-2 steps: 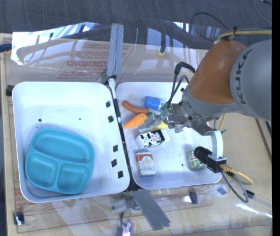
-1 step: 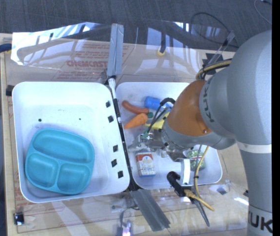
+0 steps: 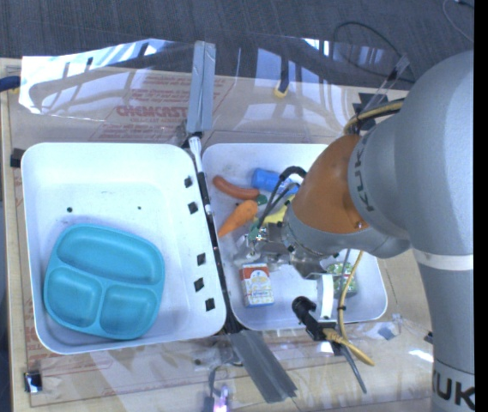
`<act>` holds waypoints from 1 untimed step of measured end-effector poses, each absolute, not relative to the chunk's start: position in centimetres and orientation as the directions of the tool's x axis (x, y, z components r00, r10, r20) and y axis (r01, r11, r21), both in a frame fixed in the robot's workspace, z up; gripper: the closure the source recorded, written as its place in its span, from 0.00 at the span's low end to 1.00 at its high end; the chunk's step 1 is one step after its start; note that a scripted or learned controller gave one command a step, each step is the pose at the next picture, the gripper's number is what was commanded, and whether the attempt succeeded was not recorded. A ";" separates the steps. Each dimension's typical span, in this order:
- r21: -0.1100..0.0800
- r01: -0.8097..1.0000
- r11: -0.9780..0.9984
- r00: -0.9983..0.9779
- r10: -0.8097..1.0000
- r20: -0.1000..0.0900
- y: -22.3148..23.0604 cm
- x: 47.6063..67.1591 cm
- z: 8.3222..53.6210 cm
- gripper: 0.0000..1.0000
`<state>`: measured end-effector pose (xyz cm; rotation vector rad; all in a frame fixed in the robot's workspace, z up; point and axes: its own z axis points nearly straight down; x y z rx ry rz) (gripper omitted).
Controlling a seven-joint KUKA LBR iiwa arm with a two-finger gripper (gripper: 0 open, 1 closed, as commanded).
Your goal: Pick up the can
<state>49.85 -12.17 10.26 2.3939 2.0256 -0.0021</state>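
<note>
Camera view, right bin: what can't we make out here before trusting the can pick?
- End effector: the orange band and wrist cover it from above, so whether it is open or shut cannot be told.
- Can: not identifiable; the small carton-like item is too small to read.
- Right bin: its right half lies under the arm.
- Blue object: partly behind a black cable.
- Green item: mostly hidden by the wrist.

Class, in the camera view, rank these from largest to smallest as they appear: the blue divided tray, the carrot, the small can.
1. Blue divided tray, by far the largest.
2. Small can and carrot look alike in size; unranked.
</note>
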 end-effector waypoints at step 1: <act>0.001 0.989 -0.149 0.149 0.989 0.000 -6.2 48.5 26.4 1.00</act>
